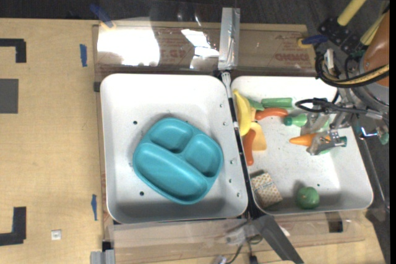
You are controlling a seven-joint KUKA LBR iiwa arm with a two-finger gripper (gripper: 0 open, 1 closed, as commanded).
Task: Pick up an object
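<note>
white plastic makes up both bins on the desk. the left bin (117, 96) carries a teal divided plate (178, 159), lying a little toward that bin's near edge. the right bin (352, 176) holds the small things: a yellow banana-like piece (245, 113) and an orange strip (248, 148) lie against its left wall, with a pale yellow piece (257, 138) just beside them. a green stick (276, 102) and an orange-red pepper-like piece (271, 113) lie near the far edge, side by side. a woven tan block (266, 187) sits in the near-left corner, and a round green object (307, 196) rests near the near edge, well apart from the rest.

the gripper (323, 138) hangs over the right part of this bin, dark cables looping above it. an orange carrot-shaped object (302, 140) lies just at its left side, touching or nearly so — whether it sits between the fingers cannot be told, nor whether the fingers are apart or together. a small green piece (296, 120) lies just beyond the carrot, toward the far edge.
</note>
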